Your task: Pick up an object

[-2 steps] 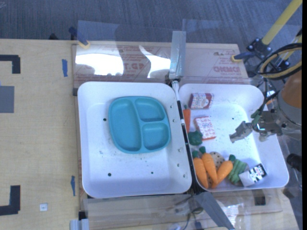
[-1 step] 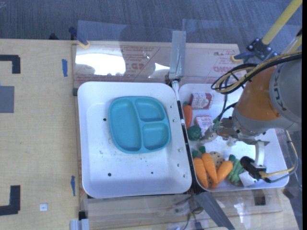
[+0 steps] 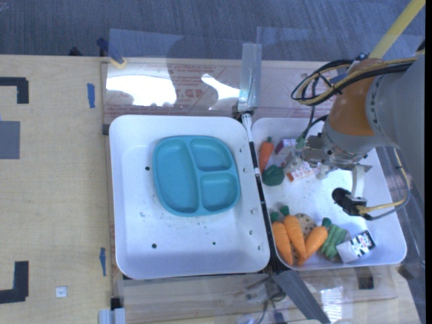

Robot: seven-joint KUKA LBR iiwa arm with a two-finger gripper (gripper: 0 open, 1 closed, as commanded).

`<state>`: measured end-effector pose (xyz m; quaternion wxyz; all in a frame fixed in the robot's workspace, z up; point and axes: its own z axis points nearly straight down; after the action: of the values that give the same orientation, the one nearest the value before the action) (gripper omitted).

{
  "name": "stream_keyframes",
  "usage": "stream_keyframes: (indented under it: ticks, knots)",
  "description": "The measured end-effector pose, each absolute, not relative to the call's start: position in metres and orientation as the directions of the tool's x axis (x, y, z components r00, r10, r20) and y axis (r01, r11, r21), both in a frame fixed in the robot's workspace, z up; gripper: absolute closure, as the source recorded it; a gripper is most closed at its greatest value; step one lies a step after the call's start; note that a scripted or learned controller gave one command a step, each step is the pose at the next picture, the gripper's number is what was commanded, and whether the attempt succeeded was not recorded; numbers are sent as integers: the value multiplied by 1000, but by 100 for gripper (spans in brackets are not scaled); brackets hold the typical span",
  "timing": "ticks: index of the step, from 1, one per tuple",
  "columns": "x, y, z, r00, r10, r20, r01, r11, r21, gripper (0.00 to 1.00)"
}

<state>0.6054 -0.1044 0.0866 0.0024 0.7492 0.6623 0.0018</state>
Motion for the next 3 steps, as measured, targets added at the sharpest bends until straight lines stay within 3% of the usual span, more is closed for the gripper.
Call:
stream_keyframes:
  ticks: [1, 2, 3]
  knots:
    - [606, -106, 98, 124, 992, -1, 992, -124, 9, 100]
    - [633, -39, 189, 87, 996, 2, 996, -87, 9, 100]
    - [640, -117, 134, -53, 999, -1, 999, 53, -5, 100]
